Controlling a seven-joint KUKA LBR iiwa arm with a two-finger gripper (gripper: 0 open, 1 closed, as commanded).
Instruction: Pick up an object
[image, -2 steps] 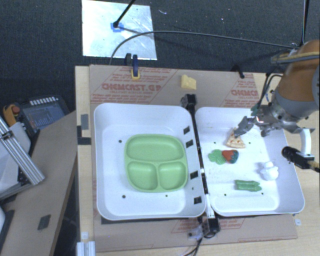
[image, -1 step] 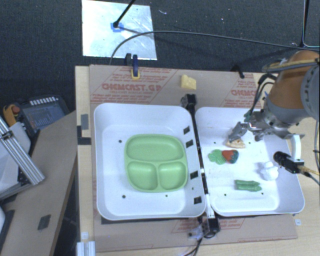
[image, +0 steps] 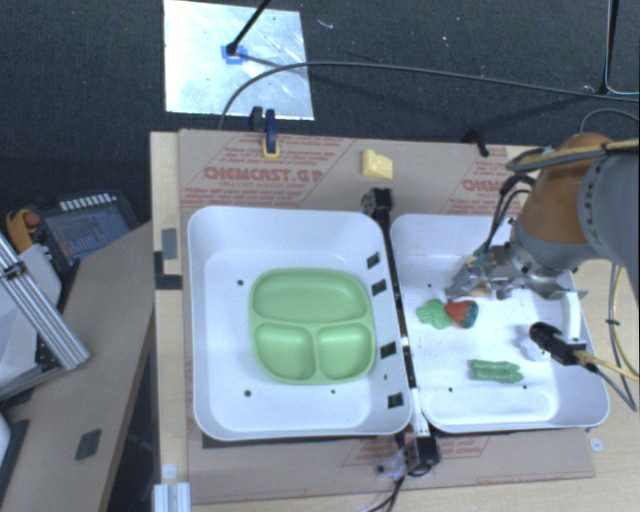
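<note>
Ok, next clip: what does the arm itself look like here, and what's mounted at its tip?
The rounded grey arm enters from the right with an orange band above the wrist. Thin dark and pale cables loop along the orange section toward the tip. The end effector is a small cluster of metallic grey and dark parts, too small and cluttered to make out its details.

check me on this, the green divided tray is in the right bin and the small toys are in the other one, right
Not quite. The camera view shows the green divided tray in the left bin; the small toys, a red and green piece and a green piece, lie in the right bin.
</note>
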